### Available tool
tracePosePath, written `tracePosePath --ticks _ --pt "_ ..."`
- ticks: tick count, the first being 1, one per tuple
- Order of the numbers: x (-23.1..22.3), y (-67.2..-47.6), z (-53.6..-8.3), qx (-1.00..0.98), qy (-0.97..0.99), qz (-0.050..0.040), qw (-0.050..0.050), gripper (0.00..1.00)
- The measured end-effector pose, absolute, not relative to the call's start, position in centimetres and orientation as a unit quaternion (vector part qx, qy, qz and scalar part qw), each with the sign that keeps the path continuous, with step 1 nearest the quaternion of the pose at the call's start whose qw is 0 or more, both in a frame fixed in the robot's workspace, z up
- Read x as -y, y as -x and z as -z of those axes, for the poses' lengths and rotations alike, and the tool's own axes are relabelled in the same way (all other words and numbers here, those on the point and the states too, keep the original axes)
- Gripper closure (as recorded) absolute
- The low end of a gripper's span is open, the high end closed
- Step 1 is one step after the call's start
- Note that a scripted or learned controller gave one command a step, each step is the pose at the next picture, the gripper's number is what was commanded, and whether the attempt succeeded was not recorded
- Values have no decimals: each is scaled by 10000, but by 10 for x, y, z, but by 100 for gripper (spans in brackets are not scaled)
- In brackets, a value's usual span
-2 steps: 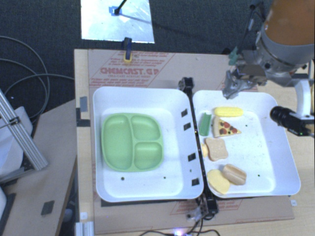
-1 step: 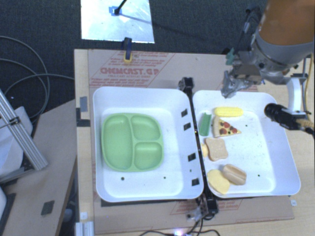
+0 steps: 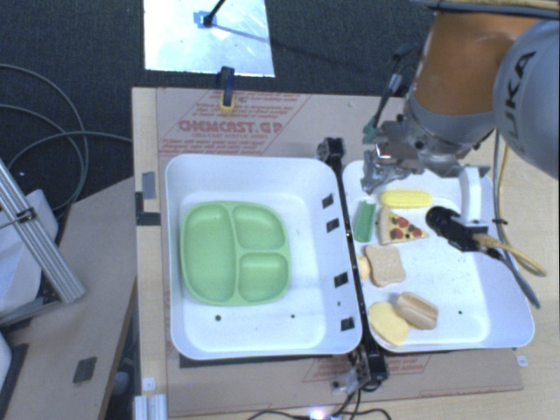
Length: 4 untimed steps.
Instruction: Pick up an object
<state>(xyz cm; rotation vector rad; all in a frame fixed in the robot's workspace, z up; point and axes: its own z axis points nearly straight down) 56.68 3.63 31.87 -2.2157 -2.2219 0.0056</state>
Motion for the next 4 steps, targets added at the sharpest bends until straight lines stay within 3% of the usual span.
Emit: tracePosePath --ticks 1,2,3,4 --pt "-23 -531 -388 7081 7061 31 -24 100" --pt "-44 -518 -354 7092 7050 4 2 100" --pt "-57 -489 -498 7096 7046 86 -54 100" --pt "-57 -519 -408 7072 7070 -17 9 100"
